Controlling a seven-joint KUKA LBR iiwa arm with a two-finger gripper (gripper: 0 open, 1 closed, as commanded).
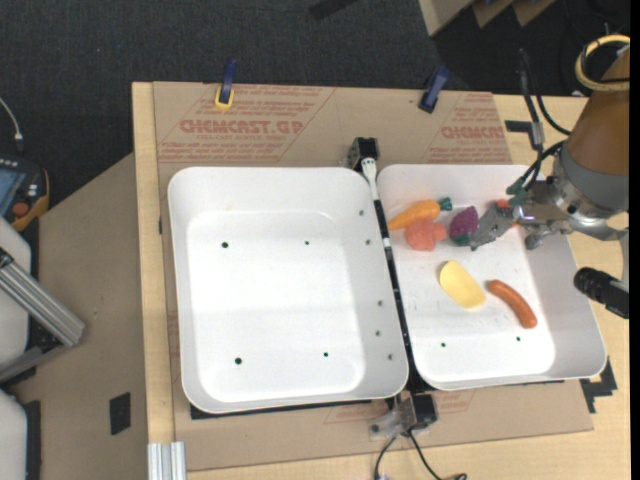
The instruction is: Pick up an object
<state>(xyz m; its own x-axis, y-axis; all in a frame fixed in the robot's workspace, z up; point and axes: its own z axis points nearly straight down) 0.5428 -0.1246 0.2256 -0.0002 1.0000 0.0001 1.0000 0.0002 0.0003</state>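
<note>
The right bin (560, 353) holds several toy foods. An orange carrot (414, 212) lies at the upper left, with a pinkish-red berry (425, 235) just below it. A purple piece (463, 224) sits to their right. A yellow lemon-like piece (462, 284) and an orange-red sausage (512, 303) lie lower in the bin. My gripper (497, 224) hangs low over the bin's upper part, right beside the purple piece on its right. I see nothing held in it.
The grey arm with its orange band (603, 143) reaches in over the right bin's far right edge. The left bin (200, 268) stands beside it, with a black divider (385, 258) between them. Blue clamps (433, 88) hold the cardboard at the back.
</note>
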